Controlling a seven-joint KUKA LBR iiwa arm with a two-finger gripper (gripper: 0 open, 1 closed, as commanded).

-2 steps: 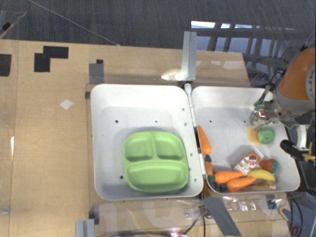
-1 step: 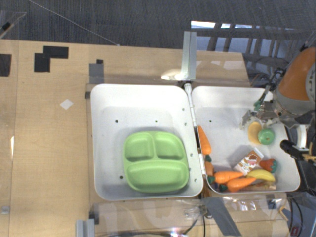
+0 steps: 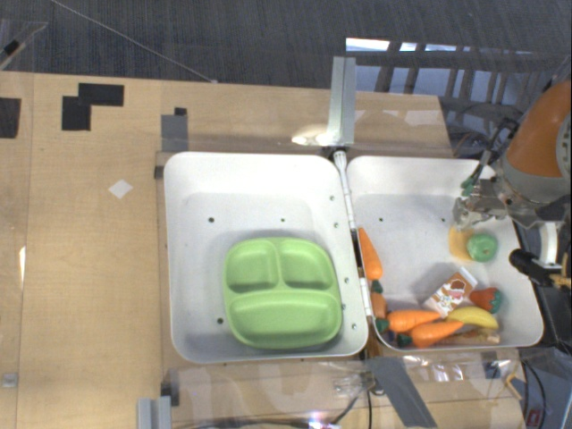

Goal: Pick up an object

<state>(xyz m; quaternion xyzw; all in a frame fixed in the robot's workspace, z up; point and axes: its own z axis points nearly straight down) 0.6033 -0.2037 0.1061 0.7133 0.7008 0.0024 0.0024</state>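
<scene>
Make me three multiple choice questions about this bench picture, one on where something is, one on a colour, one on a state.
1. Where does the green divided plate lie?
A. in the left bin
B. in the right bin
C. on the bare bench

2. What colour is the round ball just below the claw?
A. red
B. green
C. blue

3. How does the divided plate sit?
A. flat, compartments facing up
B. upside down
C. on its edge against the bin wall

Answers: 1 A, the left bin surrounds it. 2 B, the ball is plainly green. 3 A, its three compartments face up.
</scene>
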